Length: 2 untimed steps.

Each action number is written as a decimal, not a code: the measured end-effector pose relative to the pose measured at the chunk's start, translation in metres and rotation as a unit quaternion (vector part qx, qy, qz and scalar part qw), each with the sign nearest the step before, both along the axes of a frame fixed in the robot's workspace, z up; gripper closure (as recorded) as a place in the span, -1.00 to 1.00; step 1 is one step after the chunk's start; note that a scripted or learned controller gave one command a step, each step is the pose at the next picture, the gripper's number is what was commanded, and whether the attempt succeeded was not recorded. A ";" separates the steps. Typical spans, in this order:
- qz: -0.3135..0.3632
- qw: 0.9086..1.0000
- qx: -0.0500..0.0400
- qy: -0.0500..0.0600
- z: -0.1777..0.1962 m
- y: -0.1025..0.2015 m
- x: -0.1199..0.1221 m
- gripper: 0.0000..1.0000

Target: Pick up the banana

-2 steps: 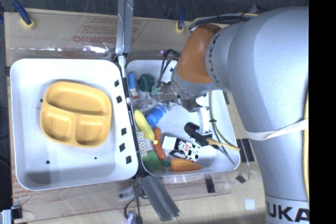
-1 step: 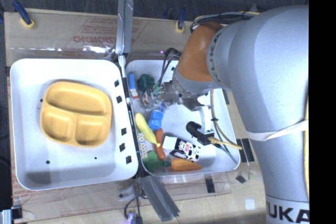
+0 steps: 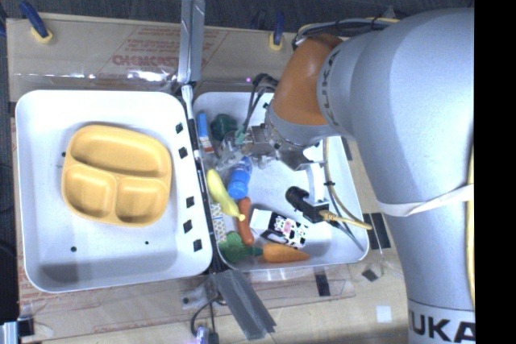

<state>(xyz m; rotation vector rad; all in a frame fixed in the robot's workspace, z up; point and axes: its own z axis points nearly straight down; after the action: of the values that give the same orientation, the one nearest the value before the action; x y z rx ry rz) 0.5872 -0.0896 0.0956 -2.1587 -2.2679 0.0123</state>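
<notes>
The banana (image 3: 219,191) is small and yellow. It lies along the left wall of the right bin (image 3: 348,247), slanting down toward the right. My gripper (image 3: 236,144) hangs over the upper middle of that bin, a little above and to the right of the banana's top end and apart from it. A blue bottle-shaped toy (image 3: 239,180) lies just below the gripper, against the banana's right side.
An orange carrot (image 3: 245,220), a green toy (image 3: 235,242), a second carrot (image 3: 284,254) and a black-and-white patterned piece (image 3: 289,229) crowd the right bin's lower part. A teal item (image 3: 223,125) sits near its top left. The left bin (image 3: 32,254) holds a yellow divided plate (image 3: 117,173).
</notes>
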 end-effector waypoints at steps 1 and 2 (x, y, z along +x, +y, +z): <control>0.130 0.992 0.002 -0.003 -0.007 -0.008 -0.051 -1.00; 0.255 0.967 0.003 -0.004 -0.007 -0.009 -0.111 -1.00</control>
<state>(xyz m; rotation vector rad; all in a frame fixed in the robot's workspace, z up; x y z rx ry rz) 0.4763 -0.0981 0.0889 -1.5102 -2.7485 0.0008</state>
